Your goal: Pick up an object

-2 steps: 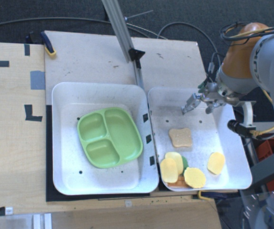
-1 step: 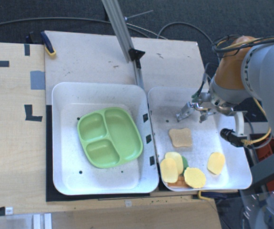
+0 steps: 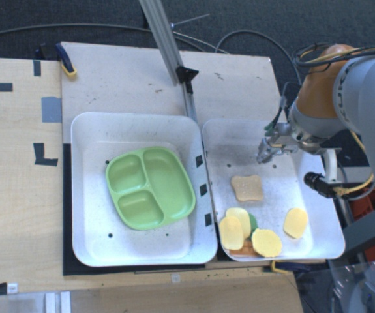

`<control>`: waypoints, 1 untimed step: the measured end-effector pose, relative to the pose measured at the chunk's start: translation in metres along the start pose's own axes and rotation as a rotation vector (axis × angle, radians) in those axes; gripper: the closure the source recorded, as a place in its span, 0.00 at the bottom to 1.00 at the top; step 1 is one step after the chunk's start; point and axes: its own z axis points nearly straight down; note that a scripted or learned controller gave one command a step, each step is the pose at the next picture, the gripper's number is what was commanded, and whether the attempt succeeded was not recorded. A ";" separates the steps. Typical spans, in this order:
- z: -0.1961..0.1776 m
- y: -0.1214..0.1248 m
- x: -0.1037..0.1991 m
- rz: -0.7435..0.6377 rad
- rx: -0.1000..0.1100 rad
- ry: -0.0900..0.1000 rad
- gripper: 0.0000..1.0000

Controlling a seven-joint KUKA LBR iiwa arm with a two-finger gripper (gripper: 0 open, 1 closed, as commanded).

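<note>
Camera view, looking down on both bins: the gripper (image 3: 266,152) hangs over the back of the right bin (image 3: 221,150), above bare white floor, with nothing between its fingers. Whether those fingers are spread or closed, I cannot tell; they are small and dark against the wrist.

Left bin (image 3: 86,175) carries a green tray (image 3: 150,188), three compartments, lying flat.

Right bin has the candidates. Nearest the gripper is a tan slice (image 3: 248,188), bread-like, flat on the floor just in front of the tool. Further forward, a cluster: two yellow pieces (image 3: 232,231) overlapping, a round yellow one (image 3: 266,242) touching them, a sliver of green (image 3: 252,222) peeking out between. A separate yellow piece (image 3: 296,222) sits apart toward the right wall.

My read: these are light toy foods, probably stiff plastic or foam, smooth and a bit slippery. The slice lies low, so the fingers would need to straddle its edges and close across the narrow width. The lone yellow piece looks the easier grab, standing clear of neighbours.

Hard to make out: the green item is mostly covered, and the front cluster crowds the bin's near wall.
</note>
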 end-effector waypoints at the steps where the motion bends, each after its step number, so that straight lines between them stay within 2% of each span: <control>1: -0.061 0.000 -0.008 0.003 -0.008 -0.001 1.00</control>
